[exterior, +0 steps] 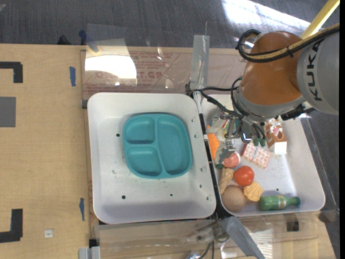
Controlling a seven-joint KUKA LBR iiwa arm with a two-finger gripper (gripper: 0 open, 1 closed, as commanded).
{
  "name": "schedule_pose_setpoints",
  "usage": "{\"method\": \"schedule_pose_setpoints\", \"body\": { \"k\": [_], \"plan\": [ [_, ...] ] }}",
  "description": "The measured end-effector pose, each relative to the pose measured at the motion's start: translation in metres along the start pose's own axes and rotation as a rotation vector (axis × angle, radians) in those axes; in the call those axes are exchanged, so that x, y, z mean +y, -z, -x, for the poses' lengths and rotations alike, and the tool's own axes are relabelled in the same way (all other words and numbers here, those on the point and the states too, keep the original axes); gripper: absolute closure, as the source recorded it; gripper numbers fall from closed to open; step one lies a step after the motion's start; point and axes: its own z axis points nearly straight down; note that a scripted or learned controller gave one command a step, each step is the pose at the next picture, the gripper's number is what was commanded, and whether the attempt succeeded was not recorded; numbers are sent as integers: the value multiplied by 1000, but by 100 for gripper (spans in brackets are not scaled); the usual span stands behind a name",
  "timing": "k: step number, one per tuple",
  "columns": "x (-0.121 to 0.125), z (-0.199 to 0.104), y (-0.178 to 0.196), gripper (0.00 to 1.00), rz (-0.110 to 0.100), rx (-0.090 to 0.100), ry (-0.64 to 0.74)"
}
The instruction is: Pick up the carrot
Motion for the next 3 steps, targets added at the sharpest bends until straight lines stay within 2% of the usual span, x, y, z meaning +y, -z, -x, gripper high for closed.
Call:
{"method": "schedule_pose_setpoints", "body": {
  "k": [1, 2, 3],
  "plan": [
    [-57, -17, 0, 0, -1, 1, -113],
    [-12, -88, 8, 0, 0, 4, -362],
    [-18, -38, -1, 0, -1, 0, -442]
  ]
}}
